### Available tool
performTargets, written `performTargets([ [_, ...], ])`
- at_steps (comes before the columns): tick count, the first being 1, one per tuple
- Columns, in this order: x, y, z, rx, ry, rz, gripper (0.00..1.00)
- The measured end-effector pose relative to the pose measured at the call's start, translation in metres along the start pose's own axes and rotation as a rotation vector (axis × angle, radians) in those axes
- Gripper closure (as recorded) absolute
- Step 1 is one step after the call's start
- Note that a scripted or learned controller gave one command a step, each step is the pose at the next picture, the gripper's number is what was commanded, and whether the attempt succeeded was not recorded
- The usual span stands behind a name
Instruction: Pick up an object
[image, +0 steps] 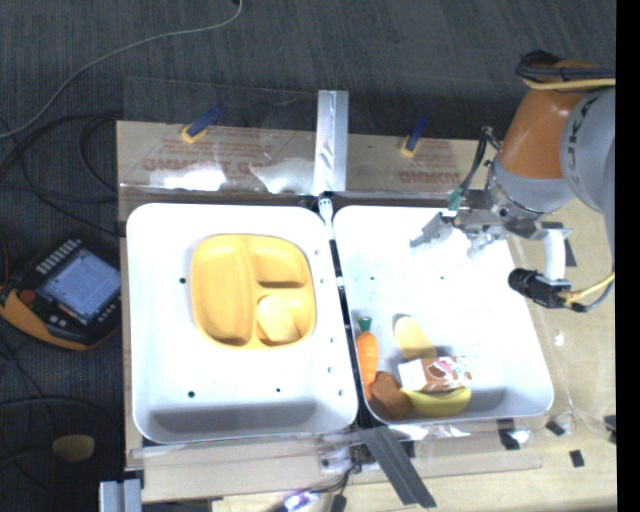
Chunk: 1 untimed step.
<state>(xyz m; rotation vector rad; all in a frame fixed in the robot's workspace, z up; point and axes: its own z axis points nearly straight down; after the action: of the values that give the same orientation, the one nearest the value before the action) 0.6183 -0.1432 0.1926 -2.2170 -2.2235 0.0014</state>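
I see my tool (455, 232) spread open over right bin (500, 300) far side, carrot (367, 356), banana (440, 402) near, yellow tray (250, 290) left.

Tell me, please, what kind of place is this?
Probably a robotics lab set up for picking tests. A robot arm reaches over two white bins, toy food such as a carrot lies in one, and a control pendant sits beside the bench.

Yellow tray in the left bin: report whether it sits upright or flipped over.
Upright. The yellow tray shows its compartments facing up, lying flat on the left bin floor.
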Motion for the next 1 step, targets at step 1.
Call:
performTargets([
  [1, 0.0096, -0.0610, 0.1023, -0.007, -0.001, -0.060, 0.00],
])
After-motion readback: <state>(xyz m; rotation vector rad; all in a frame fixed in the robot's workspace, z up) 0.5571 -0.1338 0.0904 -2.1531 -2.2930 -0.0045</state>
